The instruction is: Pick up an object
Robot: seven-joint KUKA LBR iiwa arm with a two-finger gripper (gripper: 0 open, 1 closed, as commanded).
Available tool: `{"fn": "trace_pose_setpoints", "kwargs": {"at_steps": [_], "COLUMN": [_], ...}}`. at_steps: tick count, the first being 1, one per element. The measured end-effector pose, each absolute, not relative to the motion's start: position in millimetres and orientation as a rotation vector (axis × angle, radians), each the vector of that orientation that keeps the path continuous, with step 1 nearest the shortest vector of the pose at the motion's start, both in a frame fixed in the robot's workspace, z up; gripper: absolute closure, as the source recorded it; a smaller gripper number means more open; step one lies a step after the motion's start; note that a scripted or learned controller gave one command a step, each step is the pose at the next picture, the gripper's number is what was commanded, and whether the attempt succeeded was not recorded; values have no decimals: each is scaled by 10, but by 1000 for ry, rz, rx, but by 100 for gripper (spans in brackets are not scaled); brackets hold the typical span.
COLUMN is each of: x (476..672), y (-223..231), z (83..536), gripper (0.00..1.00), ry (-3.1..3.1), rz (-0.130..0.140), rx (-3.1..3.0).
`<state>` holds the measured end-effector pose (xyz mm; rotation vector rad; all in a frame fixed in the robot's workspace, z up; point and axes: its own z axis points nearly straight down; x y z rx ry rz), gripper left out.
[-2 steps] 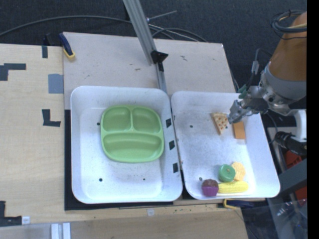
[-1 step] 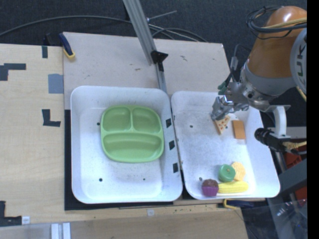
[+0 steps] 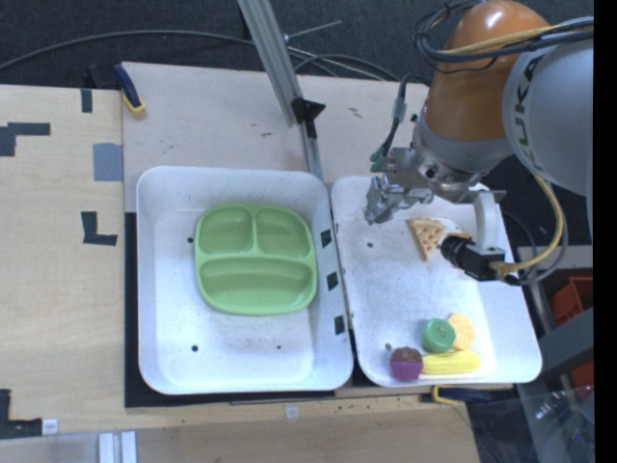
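Observation:
My gripper (image 3: pixel 378 206) hangs over the upper part of the right bin (image 3: pixel 386 287), its dark fingers pointing down close together with nothing seen between them. A tan pizza-slice toy (image 3: pixel 426 234) lies just to its right on the bin floor. At the bin's lower right sit a green round toy (image 3: pixel 439 334), a yellow piece (image 3: pixel 463 331) behind it, a purple-and-red toy (image 3: pixel 406 362) and a yellow corn cob (image 3: pixel 451 363).
The left bin (image 3: pixel 164 258) holds a green divided plate (image 3: pixel 256 259). A slanted metal rod (image 3: pixel 275 51) ends in a black clamp above the bins' shared wall. Cables trail from the arm's wrist on the right.

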<state>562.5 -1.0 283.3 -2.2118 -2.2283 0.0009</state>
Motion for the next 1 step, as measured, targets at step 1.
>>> {"fn": "trace_pose_setpoints", "kwargs": {"at_steps": [1], "x": [5809], "y": [556], "z": [2626], "gripper": [100], "ry": [-2228], "rz": [2], "rx": [-2212]}}
